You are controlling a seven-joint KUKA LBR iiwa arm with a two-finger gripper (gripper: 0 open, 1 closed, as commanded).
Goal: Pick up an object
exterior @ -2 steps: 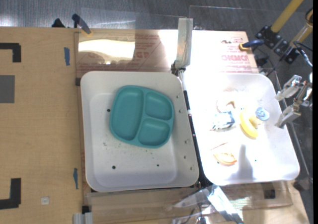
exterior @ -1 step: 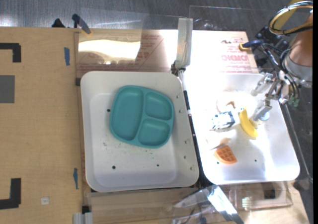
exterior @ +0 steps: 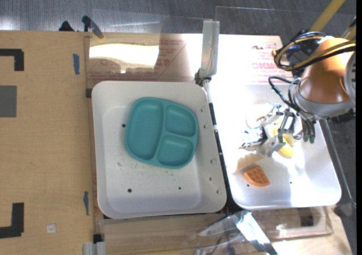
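- Right bin (exterior: 317, 191): glare washes out its floor; the small items under the gripper (exterior: 281, 135) are hard to separate, perhaps a yellow piece (exterior: 287, 150) among them.
- Arm (exterior: 323, 81): reaches in from the right, wrist down over the right bin; grip state cannot be told.
- Orange waffle-like piece (exterior: 256, 176): lies loose, near the gripper.
- Left bin (exterior: 107, 152): holds a teal divided plate (exterior: 160, 132).
- Bench: cardboard sheet (exterior: 42, 135) at left.

Teal divided plate (exterior: 160, 132) is seated in left white bin (exterior: 107, 191). Brown cardboard sheet (exterior: 42, 135) is laid left of it, marked with black brackets and blue tape.
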